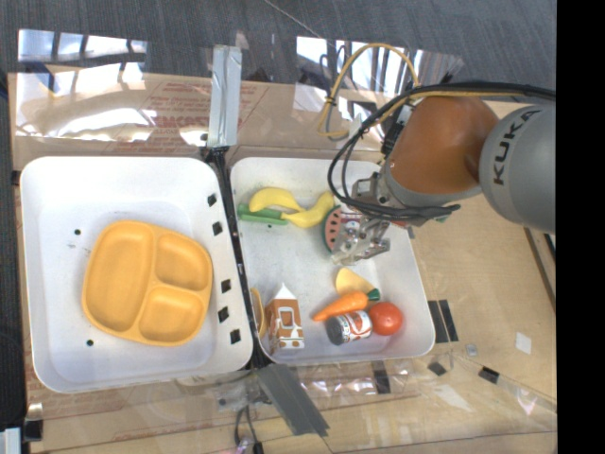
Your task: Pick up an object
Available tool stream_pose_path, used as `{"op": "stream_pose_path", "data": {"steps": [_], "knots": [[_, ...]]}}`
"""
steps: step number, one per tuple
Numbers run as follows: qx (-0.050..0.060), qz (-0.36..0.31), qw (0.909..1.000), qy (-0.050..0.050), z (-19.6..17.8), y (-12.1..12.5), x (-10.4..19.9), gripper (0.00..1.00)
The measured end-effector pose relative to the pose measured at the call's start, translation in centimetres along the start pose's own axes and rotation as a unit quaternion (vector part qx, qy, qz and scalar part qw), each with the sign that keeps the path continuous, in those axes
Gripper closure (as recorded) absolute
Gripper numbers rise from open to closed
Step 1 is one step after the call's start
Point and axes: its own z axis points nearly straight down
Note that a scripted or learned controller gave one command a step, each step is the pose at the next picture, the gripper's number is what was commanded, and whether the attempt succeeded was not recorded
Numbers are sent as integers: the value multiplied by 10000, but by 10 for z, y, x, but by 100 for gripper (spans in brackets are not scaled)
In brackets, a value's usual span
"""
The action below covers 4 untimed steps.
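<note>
My gripper hangs low in the right bin, near its right side, under the orange wrist band. Right beside it on the left lies a watermelon slice. A yellow banana with a green stem piece lies at the bin's back left. Just in front of the gripper sits a yellow wedge. An orange carrot, a small can and a red tomato lie near the front wall. A small milk carton stands at the front left.
The left bin holds a yellow divided plate. Black clips run along the divider between the bins. Cables loop above the wrist. Brown cardboard lies behind the bins.
</note>
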Motion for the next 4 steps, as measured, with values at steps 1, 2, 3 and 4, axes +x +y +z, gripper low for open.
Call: {"op": "stream_pose_path", "data": {"steps": [1,2,3,4], "knots": [[-2,1,10000,0,0,0,0,0],[-102,-27,9999,16,17,66,11,0],[-96,-314,9995,15,16,82,28,0],[-90,-363,9993,0,7,80,23,100]]}}
